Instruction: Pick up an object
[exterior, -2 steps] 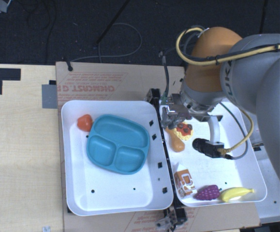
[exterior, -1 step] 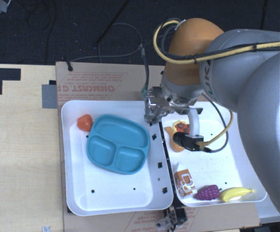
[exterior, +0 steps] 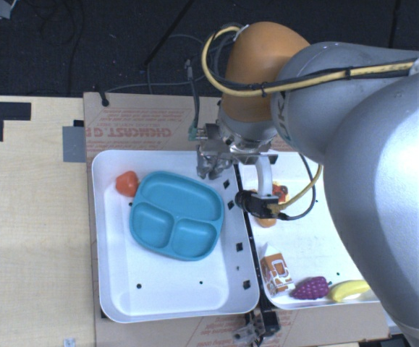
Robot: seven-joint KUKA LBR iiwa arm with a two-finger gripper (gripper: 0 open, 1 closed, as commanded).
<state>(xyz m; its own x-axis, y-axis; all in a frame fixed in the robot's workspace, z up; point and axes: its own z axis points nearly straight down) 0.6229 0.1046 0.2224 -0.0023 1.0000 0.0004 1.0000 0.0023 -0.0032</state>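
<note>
Robot fingers (exterior: 205, 166) on a grey arm (exterior: 354, 143) hang over the left bin (exterior: 111, 266); whether they are spread or pressed together cannot be told. Just beside them, toward the camera, lies a blue plate (exterior: 176, 215), three-sectioned and round-cornered.

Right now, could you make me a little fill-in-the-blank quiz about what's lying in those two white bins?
The divided tray is coloured ___.
It has ___ compartments.
The grapes lie between the small box and the yellow ___.
Missing words: blue, three, banana.
</note>
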